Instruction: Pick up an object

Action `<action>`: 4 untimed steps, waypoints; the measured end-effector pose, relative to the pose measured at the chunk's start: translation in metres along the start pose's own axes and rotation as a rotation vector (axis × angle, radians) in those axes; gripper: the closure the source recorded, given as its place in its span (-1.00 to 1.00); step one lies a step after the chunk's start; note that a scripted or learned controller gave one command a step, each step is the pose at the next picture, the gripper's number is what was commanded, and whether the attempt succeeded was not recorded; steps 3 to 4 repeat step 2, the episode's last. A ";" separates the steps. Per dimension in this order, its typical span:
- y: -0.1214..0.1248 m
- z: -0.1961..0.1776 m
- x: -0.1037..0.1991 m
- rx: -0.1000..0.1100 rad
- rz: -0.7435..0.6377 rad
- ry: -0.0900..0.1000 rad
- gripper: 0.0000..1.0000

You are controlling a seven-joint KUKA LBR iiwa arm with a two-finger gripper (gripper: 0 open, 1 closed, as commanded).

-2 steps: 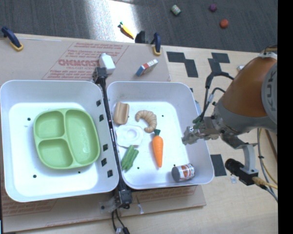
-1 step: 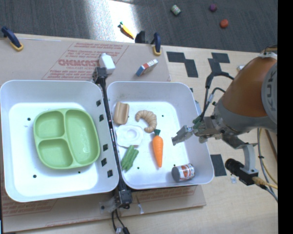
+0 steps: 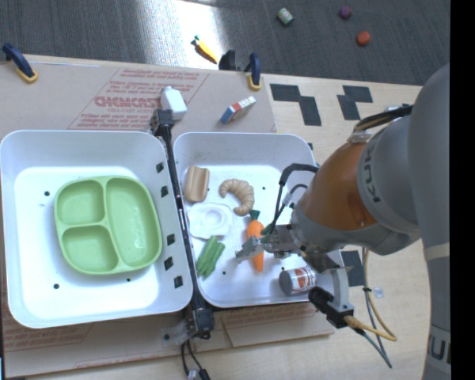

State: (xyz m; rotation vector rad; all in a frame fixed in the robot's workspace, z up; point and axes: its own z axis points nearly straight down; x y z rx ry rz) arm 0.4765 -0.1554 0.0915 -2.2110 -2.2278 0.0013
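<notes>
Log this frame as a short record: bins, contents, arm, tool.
left bin: holds a green plate with three compartments
right bin: holds bread, croissant, white piece, green pod, carrot, can
arm: reaches in from the right, over the right bin
tool: low at the carrot; grip cannot be told
bench: small blue-and-red item behind the bins

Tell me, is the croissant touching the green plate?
Apart. The camera view shows the croissant lying in the right bin, while the green plate sits in the left bin, with both bin walls between them.
</notes>
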 end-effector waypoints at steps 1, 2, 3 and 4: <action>0.001 -0.010 -0.001 0.001 -0.006 -0.001 1.00; 0.001 -0.102 0.032 -0.004 0.002 -0.001 1.00; 0.001 -0.102 0.032 -0.004 0.002 -0.001 1.00; 0.001 -0.102 0.032 -0.004 0.002 -0.001 1.00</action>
